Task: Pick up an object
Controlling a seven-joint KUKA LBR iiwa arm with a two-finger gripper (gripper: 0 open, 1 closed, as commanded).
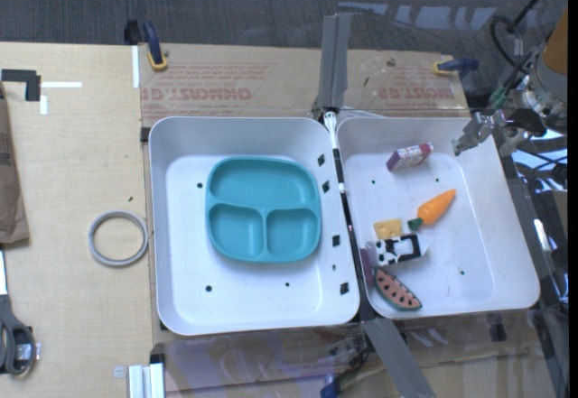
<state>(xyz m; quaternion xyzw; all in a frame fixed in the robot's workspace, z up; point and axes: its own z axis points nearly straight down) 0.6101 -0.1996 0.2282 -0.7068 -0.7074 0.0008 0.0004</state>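
The right white bin (506, 207) holds several small objects. A pink and white box (409, 155) lies near its back. An orange toy carrot (436, 207) sits in the middle, and beside it is a yellow wedge (388, 228). A black and white toy (398, 250) and a watermelon slice (396, 289) lie near the front left corner. My gripper (473, 136) hangs over the bin's back right corner, above and to the right of the pink box, and is apart from all the objects. Nothing shows in it.
The left white bin (172, 225) holds a teal divided plate (264, 208). A grey divider post (334, 62) rises between the bins at the back. On the bench to the left lie a tape ring (118, 237) and scissors (13, 347). Cables hang along the right edge.
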